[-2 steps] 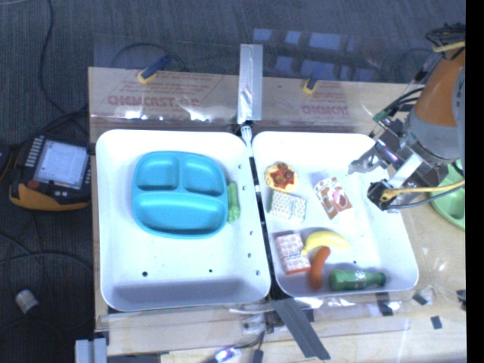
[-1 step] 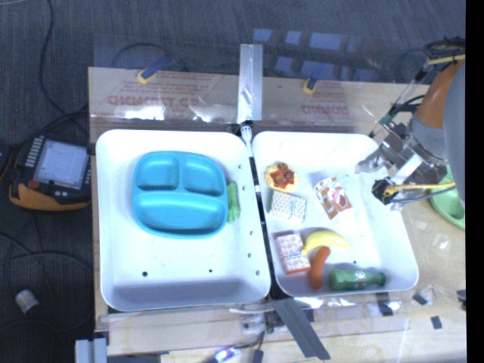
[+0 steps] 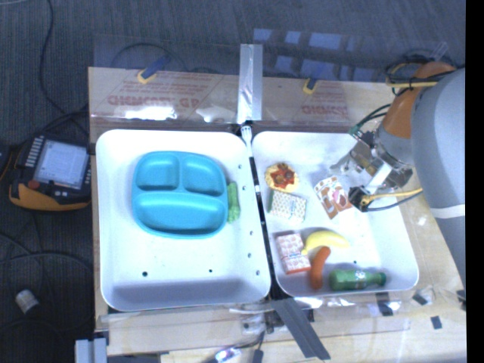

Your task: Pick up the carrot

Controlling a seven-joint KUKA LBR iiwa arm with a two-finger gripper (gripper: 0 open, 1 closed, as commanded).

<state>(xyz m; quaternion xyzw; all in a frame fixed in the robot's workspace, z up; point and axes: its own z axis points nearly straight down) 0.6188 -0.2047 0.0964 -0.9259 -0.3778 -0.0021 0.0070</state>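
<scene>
Here, from the left of the frame, you have: a handheld control unit (image 3: 51, 171) on the floor; the left bin (image 3: 121, 278) with a blue divided plate (image 3: 180, 193) and a green item (image 3: 233, 201) touching its right edge. In the right bin (image 3: 401, 248), lower centre: a carrot (image 3: 319, 267), between a banana (image 3: 327, 240) and a green bottle (image 3: 357, 280). At upper right, the gripper (image 3: 361, 174) hangs beside a small packet (image 3: 333, 196); whether it is open or closed, you cannot tell.

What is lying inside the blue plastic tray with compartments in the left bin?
The blue compartment tray shows only bare blue compartments; no item lies in them. A small green object lies beside its right edge, outside it. What is under the tray is covered.
</scene>
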